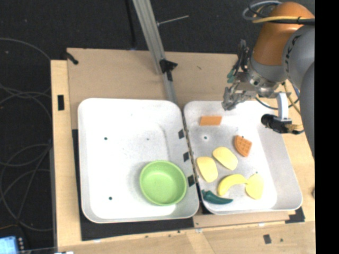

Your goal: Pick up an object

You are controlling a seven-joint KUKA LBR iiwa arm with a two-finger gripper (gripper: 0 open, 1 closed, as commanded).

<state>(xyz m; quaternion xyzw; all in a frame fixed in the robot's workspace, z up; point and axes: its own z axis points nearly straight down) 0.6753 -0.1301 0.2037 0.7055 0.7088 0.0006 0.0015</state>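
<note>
- The pincer (231, 100) hangs over the top edge of the right bin (275, 157). It is too small and dark here to tell if it is wide or narrow. Nothing shows in it.
- Just below it and a bit left lies an orange block (210, 120), the nearest thing to pick.
- Farther down are an orange waffle piece (243, 145), two yellow ovals (224, 157), a banana (231, 183), a lemon (255, 186) and a dark green pepper (216, 197).
- Well off to the left, a green bowl (163, 182) sits in the left bin (106, 142).
- I think the reach is just starting. Next the pincer should drop straight over the block and close on it.
</note>
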